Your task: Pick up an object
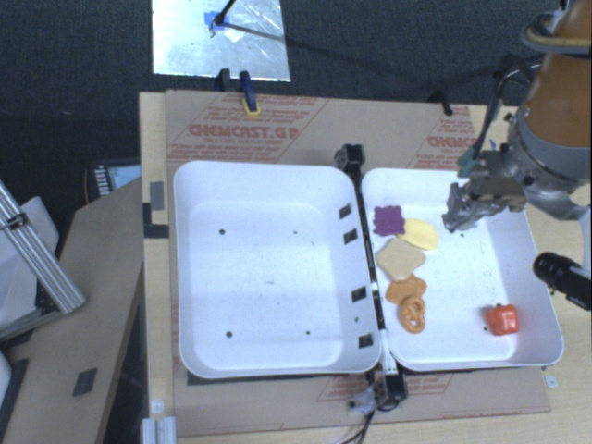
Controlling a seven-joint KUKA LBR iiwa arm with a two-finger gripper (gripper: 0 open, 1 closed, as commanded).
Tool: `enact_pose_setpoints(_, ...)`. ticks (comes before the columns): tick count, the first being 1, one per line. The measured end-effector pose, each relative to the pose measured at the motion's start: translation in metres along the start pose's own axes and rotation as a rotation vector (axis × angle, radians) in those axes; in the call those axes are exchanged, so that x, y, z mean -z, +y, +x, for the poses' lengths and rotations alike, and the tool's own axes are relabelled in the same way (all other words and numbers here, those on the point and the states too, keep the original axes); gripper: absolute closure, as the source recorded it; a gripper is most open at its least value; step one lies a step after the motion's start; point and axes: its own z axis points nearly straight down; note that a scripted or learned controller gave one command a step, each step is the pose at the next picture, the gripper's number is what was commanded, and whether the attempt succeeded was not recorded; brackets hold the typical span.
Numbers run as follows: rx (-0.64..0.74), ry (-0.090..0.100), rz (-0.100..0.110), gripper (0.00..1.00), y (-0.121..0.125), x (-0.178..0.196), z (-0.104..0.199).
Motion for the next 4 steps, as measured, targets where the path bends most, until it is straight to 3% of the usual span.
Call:
enact_pose_setpoints(1, 0.010, 0.004, -0.030, 1.00, -0.001, 0.147, 0.043)
enact_pose_setpoints(2, 0.003, 0.000, 0.002, 1.00, 0.000, -0.045, 0.055)
enact_pose_setpoints(3, 0.008, 0.004, -0.023, 1.00, 0.021, 0.046, 0.089)
enact_pose_setpoints(4, 0.010, 0.003, -0.015, 1.00, -0.001, 0.054, 0.122)
